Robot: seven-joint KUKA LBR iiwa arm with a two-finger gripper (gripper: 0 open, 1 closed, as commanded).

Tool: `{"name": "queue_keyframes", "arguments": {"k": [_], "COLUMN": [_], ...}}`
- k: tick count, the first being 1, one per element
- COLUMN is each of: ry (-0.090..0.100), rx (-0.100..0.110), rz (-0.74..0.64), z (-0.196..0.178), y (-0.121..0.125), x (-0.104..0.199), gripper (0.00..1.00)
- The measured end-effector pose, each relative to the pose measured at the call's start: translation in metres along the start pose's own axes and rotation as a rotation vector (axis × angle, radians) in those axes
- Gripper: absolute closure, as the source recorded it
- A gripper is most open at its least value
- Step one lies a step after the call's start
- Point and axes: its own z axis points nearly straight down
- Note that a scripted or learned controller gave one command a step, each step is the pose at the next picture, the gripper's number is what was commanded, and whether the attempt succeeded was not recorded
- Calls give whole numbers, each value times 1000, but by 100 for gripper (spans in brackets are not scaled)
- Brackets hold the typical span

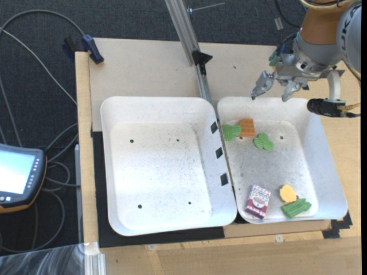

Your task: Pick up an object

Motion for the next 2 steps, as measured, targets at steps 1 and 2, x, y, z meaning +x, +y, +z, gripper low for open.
{"name": "queue_keyframes", "arguments": {"k": [1,2], "ry": [1,1], "rx": [1,-1], "rz": [0,-3], "z": [61,108], "y": [0,7], "x": [-6,-2], "gripper": [0,0]}}
